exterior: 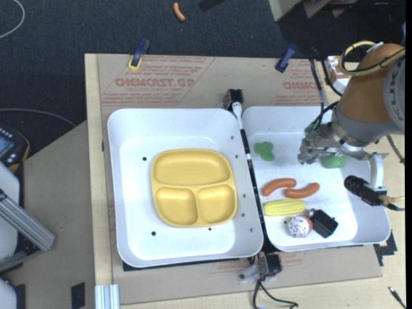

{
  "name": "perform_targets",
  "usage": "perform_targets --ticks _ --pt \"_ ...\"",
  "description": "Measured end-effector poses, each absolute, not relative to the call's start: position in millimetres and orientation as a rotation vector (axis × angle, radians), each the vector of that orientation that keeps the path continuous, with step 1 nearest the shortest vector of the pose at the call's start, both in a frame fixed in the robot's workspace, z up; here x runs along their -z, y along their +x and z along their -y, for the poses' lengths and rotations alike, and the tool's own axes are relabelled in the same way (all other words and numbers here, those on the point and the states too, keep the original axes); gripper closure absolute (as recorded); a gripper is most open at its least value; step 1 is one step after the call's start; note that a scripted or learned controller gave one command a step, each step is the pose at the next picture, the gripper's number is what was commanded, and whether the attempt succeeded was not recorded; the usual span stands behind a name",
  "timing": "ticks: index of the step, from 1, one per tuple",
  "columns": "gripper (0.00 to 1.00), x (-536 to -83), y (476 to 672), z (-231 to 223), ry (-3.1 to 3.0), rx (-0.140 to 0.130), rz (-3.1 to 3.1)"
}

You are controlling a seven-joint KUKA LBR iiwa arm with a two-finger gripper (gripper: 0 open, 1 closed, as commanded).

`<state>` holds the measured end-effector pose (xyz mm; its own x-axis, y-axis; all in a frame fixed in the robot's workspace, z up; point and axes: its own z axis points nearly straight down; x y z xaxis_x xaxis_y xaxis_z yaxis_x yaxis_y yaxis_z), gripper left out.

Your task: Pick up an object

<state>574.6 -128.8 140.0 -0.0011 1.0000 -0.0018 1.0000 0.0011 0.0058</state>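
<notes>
Sausages (291,187) and corn (284,207) lie untouched in the right bin (370,227). Gripper (313,152) hovers above; I cannot tell its state, so the approach step remains: descend onto one item

Grey arm (394,92) with orange band (373,85), yellow and black cables, dark metal wrist.

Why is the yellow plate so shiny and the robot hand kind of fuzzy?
In the camera view, overhead light gives soft glare on the yellow plate and both white bins; the gripper looks slightly blurred and casts a faint shadow; the dark floor stays dim.
</notes>
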Motion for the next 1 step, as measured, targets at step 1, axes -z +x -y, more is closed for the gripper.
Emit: perform_targets --ticks 1 --pt "1.0 -197.9 585.7 127.2 2.214 -0.007 -2.218"
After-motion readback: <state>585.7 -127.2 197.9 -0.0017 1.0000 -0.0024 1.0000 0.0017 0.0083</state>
